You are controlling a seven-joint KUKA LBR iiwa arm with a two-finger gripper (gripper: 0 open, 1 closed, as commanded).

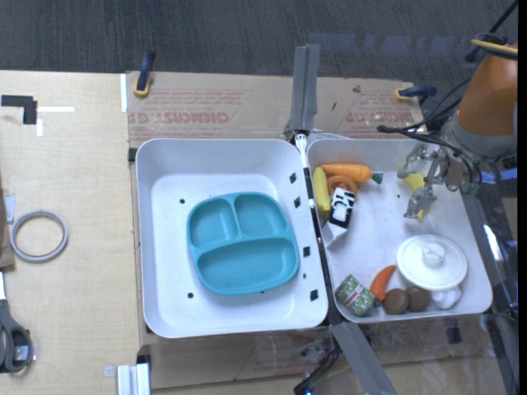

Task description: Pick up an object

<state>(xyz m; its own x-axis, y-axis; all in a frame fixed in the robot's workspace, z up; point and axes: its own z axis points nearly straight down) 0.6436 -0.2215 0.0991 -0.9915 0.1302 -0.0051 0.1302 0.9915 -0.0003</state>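
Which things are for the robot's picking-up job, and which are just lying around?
For the job: gripper, carrot, banana, white lid, green packet, brown balls, right bin.

Lying about: blue plate, tape roll, scissors.

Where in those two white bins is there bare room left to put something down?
Right bin: a bare middle patch between the carrot, the white lidded pot and the green packet; its front edge is crowded. Left bin: just a rim strip around the blue plate.
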